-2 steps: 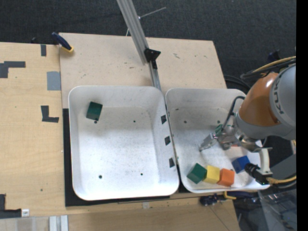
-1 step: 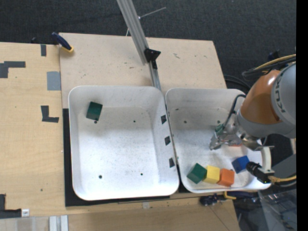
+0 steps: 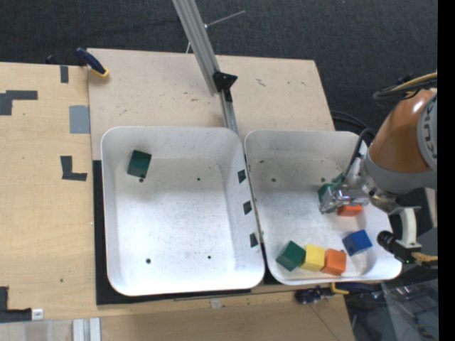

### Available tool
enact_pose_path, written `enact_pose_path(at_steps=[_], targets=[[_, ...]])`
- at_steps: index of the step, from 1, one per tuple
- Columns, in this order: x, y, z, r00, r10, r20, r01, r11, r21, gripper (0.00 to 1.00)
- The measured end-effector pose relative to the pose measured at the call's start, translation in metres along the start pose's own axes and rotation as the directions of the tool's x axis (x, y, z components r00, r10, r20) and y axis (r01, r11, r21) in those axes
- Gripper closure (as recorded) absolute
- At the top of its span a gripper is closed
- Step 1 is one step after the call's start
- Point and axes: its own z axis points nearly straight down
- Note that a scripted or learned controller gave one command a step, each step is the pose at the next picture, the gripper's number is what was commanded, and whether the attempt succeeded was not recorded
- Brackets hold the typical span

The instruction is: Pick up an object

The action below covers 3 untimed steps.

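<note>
My gripper point(image 3: 334, 199) is low in the right bin point(image 3: 284, 155), near its right side. Right beside its tips lies a small orange-red object point(image 3: 349, 208), partly hidden by the gripper. A bit of green shows at the gripper's left. Along the bin's front edge sit a green cube point(image 3: 290, 255), a yellow cube point(image 3: 313, 256) and an orange cube point(image 3: 335, 261) in a row, with a blue cube point(image 3: 357, 242) just behind them. A dark green cube point(image 3: 139, 163) rests in the back left of the left bin point(image 3: 178, 261).
A slanted metal rod point(image 3: 195, 30) runs from the top down to the wall between the bins. The arm's orange band point(image 3: 402, 141) hangs over the right bin's right rim. A blue and yellow item point(image 3: 92, 61) lies on the bench at the back left.
</note>
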Motion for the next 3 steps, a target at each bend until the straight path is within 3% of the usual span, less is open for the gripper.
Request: enact_pose_path(at_steps=[2,3], targets=[[-0.001,0.012,-0.098,1.0,-0.001,0.001,0.001,1.0,-0.001,1.0],[0.049,0.019,-0.088,1.0,-0.005,-0.001,0.005,1.0,0.004,1.0]])
